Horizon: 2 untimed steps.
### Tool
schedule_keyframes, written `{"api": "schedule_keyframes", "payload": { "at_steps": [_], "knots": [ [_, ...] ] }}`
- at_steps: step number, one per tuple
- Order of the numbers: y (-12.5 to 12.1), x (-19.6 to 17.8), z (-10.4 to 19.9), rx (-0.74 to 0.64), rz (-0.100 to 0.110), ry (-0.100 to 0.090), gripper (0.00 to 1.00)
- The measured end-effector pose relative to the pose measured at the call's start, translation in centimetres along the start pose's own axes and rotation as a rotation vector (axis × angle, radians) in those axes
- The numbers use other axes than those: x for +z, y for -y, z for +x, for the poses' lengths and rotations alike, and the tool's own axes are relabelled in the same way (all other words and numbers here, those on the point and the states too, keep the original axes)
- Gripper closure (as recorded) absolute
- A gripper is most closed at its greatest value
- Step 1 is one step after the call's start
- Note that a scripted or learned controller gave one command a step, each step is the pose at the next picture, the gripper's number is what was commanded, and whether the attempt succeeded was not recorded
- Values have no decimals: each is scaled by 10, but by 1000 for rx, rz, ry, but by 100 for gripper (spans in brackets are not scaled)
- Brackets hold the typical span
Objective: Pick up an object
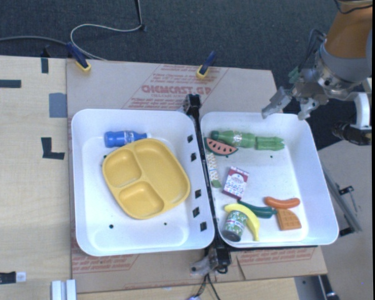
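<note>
Right bin [312,167] — watermelon slice [221,146], green bottle [247,140] lying flat, banana [249,218], can [234,225].

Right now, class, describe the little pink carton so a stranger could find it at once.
Start at the right bin of the two white ones. Near its middle lies the pink carton, below the watermelon slice. It is the one flat, boxy, pink item there.

The grey arm [347,36] with its orange band reaches in from the right, wrist angled down-left. Its hand [289,106] has both fingers spread apart, holding nothing.
</note>
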<state>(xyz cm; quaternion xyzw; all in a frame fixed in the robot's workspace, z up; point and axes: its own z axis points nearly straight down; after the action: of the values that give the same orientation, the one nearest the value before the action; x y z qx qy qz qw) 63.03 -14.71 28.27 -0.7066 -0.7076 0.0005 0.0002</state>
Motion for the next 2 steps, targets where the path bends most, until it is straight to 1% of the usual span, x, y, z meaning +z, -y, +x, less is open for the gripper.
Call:
{"api": "schedule_keyframes", "payload": {
  "at_steps": [1,2],
  "knots": [
    [39,170,-6,1,4,-2,0],
    [36,193,15,2,-9,3,0]
  ]
}}
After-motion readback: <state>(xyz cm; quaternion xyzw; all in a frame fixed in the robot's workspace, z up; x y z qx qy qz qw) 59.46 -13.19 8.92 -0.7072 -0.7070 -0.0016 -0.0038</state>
